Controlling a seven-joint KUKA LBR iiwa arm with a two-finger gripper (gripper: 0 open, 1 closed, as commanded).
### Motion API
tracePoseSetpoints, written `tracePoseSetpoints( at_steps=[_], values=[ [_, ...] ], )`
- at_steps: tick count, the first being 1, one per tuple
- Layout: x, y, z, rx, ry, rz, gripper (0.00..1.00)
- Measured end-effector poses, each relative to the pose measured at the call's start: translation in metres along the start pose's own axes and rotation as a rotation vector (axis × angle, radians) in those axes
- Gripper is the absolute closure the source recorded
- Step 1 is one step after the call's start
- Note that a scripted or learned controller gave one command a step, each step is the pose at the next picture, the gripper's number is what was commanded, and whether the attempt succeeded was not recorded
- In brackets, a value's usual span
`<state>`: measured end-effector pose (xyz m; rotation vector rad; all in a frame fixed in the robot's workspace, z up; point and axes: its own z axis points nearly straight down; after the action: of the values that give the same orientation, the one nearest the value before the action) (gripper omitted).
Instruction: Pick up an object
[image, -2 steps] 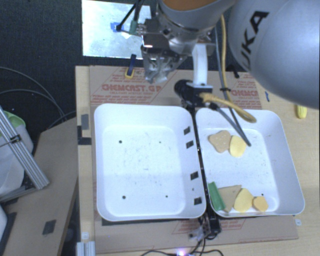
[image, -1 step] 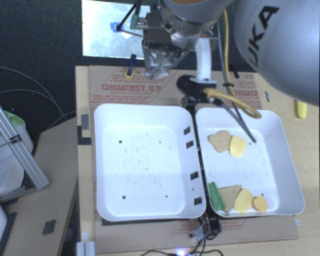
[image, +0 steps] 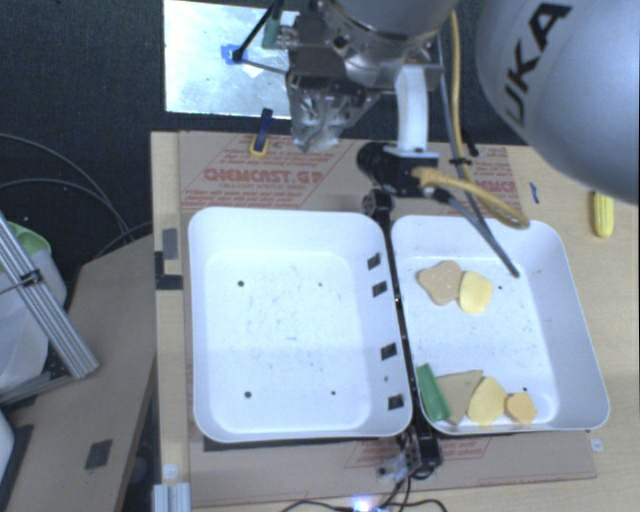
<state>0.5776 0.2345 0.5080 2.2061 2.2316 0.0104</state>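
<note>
right bin (image: 560, 300): flat tan piece (image: 438, 282) touching yellow oval (image: 475, 293); jaws (image: 318, 128) state unclear.

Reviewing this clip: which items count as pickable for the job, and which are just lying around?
Job:
tan piece
yellow piece
green strip
lower yellow piece
orange piece
hand

Lying about:
yellow marker
blue clip

The left bin (image: 285, 320) is lying wide open, its floor offering unobstructed passage. In the right bin (image: 565, 330), a tan piece (image: 438, 281) touching a yellow piece (image: 475, 293) is sitting mid-floor, while a green strip (image: 432, 392), tan wedge (image: 458, 388), yellow piece (image: 488, 401) and orange piece (image: 520, 407) are crowding the near edge, leaving bare floor between the groups and along the right wall.
</note>
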Motion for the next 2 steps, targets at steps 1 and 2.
tracePoseSetpoints(
  at_steps=[1,2],
  values=[
    [0.0,-0.003,0.059,0.011,-0.004,0.009,1.0],
    [-0.004,0.077,0.219,0.018,-0.008,0.014,1.0]
  ],
)
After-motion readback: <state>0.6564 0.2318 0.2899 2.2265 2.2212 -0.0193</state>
